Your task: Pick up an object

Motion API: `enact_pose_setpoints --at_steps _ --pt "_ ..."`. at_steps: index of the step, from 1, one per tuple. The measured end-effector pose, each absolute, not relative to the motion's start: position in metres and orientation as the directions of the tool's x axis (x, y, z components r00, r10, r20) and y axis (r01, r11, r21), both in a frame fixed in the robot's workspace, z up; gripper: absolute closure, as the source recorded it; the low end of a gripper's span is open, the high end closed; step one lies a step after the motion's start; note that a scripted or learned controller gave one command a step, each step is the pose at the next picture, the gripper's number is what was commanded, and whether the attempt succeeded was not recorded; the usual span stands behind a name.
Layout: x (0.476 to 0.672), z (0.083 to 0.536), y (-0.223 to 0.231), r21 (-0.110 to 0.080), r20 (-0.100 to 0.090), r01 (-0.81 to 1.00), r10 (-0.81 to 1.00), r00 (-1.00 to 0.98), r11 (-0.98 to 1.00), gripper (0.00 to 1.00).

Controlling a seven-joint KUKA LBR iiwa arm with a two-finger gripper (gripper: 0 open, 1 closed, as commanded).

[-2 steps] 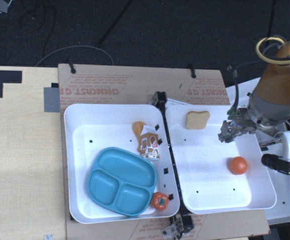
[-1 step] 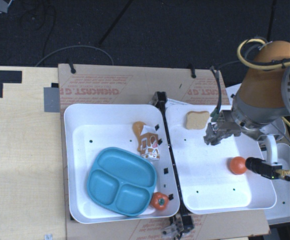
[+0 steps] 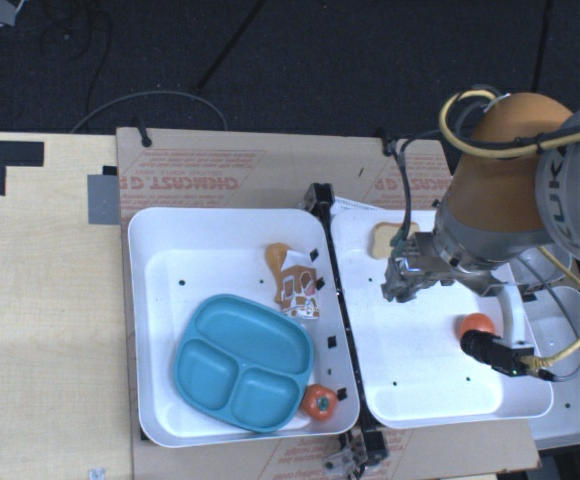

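Note:
My gripper (image 3: 401,282) hangs over the upper left part of the right bin (image 3: 440,398), reaching in from the right. A tan, bread-like piece (image 3: 382,239) lies just above it, near the bin's back wall. To its right, a small orange ball (image 3: 477,323) rests on the bin floor. Nothing can be seen held in the gripper.
The left bin (image 3: 155,268) holds a blue divided plate (image 3: 242,362), a red tomato-like thing (image 3: 319,402) at the plate's lower right, a brown piece (image 3: 276,257) and a patterned packet (image 3: 298,294) near the divider. The black rim (image 3: 332,288) between the bins runs just left of the gripper.

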State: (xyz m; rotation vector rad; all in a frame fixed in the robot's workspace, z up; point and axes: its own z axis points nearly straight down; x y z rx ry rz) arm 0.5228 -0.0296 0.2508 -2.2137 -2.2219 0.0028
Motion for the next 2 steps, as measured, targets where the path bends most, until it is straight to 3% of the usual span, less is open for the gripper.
enact_pose_setpoints --at_steps 1,2 --pt "0.508 0.253 0.018 -0.005 0.002 1.000 1.000 -0.004 0.004 1.00" --pt "0.508 0.240 0.071 -0.007 0.001 1.000 1.000 -0.004 0.004 1.00"
